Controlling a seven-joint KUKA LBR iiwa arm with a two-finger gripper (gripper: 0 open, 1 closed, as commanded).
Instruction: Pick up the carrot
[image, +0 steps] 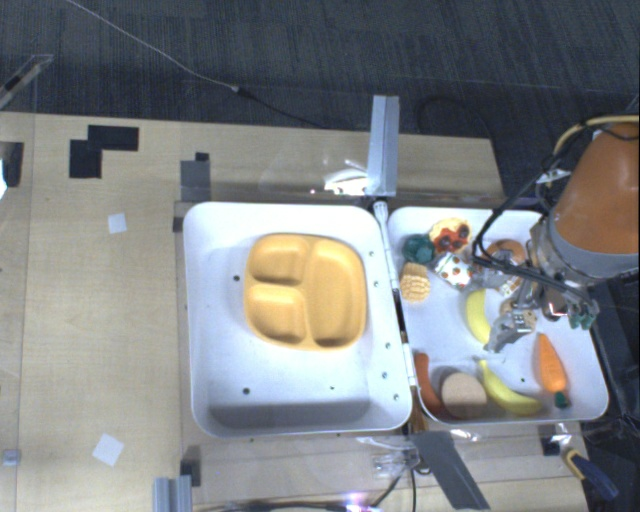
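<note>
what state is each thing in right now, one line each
carrot: lying in the right bin, not held
gripper: low over the right bin, left of the carrot
yellow plate: upright in the left bin, nothing on it
corn: lying by the right bin's left wall
bananas: lying loose

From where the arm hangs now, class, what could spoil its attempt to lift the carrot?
1. The gripper hovers left of the orange carrot with a green stem, nearer a yellow banana; closing here would probably miss.
2. A second yellow banana lies just left of the carrot, so it may get nudged or pinched instead.
3. The carrot lies near the white bin's right wall, leaving little finger room.
</note>
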